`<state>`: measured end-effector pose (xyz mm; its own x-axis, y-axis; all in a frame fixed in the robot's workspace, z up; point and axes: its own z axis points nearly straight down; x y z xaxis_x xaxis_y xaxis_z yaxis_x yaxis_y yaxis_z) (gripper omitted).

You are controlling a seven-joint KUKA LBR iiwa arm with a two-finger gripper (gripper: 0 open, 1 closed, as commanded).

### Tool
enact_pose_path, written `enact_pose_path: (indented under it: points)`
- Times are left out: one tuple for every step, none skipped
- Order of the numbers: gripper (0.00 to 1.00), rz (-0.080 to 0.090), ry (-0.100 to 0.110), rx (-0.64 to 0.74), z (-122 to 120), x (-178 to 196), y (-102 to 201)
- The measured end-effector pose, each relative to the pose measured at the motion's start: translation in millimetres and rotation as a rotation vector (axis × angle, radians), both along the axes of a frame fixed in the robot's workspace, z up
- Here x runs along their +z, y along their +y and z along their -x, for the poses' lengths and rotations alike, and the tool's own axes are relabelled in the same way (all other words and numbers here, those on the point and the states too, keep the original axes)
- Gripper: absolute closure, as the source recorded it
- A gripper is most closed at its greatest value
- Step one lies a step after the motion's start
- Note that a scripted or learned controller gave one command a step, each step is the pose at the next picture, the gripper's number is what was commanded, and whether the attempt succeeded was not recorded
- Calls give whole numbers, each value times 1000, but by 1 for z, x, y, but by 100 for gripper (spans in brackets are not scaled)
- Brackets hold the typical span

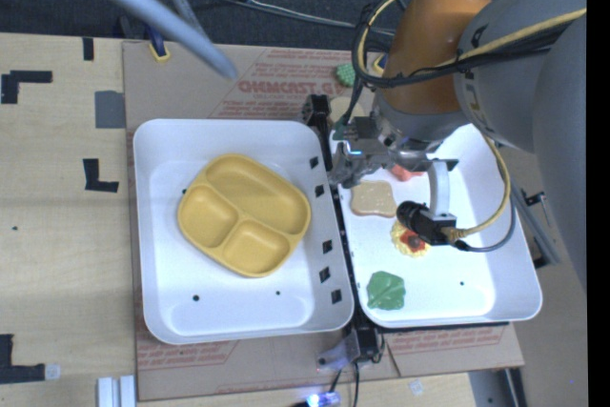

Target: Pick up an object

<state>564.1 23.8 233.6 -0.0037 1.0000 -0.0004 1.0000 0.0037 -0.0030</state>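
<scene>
Nearest candidate for the pick is the tan toast-shaped piece (pixel 373 199), lying flat in the right bin (pixel 510 295), close to the divider w/ the left bin (pixel 152 205). The gripper (pixel 355 159) hangs just above and left of it, near the bin's upper left corner; whether the jaws are apart or together cannot be told, since the wrist blocks them, and nothing is visibly between them. Other items in the same bin: a small red-and-yellow piece (pixel 413 241) beside the toast, a green leaf-like piece (pixel 386 290) nearer the front, a bit of orange-red (pixel 406 172) by the wrist. The left bin holds a yellow sectioned plate (pixel 244 214).

Likely risks: the toast is thin and flat, so the jaws may close over it w/o catching an edge; it sits near the wall, so a finger could hit the rim or divider; a cable loop (pixel 477 234) hanging off the wrist could drag the red-and-yellow piece.

Writing: red print on the cardboard (pixel 276 81) under the bins on the table, approx "CHEMCAST", partly blurred
</scene>
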Motion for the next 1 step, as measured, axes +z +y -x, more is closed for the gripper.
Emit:
enact_pose_path:
  points:
    - [100,0,0,1,8,-11,51]
